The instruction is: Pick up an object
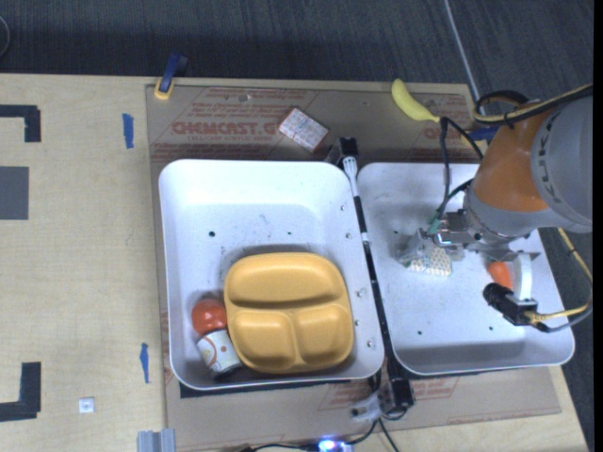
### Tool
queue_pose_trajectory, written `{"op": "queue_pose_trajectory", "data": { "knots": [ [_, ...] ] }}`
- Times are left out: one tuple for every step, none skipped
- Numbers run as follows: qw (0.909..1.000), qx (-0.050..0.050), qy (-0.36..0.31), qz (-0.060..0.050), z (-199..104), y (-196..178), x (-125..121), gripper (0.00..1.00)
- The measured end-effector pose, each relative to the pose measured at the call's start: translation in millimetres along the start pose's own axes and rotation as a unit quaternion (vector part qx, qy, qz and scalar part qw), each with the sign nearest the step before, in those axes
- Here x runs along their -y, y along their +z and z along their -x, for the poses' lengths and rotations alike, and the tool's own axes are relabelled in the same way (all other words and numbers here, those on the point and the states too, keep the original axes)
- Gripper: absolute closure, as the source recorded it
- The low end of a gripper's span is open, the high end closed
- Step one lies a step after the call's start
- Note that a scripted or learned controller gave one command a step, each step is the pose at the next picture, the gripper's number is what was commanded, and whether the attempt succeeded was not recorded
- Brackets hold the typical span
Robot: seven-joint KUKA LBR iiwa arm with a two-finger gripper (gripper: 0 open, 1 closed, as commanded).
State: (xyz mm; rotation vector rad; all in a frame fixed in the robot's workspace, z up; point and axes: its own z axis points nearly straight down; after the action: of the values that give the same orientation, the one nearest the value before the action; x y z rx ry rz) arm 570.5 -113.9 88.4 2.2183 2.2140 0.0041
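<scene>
Gripper (435,249) low in right bin (528,347), mid-floor, over small pale object (429,263); grasp state unreadable. Orange item (500,273) near right rim. Risk: off-centre descent nudges object aside, empty close.

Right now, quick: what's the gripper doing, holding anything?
Gripper: down in the right bin, over a small speckled object; open, closed or holding cannot be told.
</scene>
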Motion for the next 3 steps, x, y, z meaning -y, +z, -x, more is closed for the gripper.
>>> {"op": "queue_pose_trajectory", "data": {
  "knots": [
    [1.0000, 0.000, -0.001, 0.001, -11, 0, 42, 0.00],
    [1.0000, 0.000, -0.001, 0.002, -16, 0, 88, 0.00],
    [1.0000, 0.000, -0.001, 0.002, -17, 0, 88, 0.00]
  ]
}}
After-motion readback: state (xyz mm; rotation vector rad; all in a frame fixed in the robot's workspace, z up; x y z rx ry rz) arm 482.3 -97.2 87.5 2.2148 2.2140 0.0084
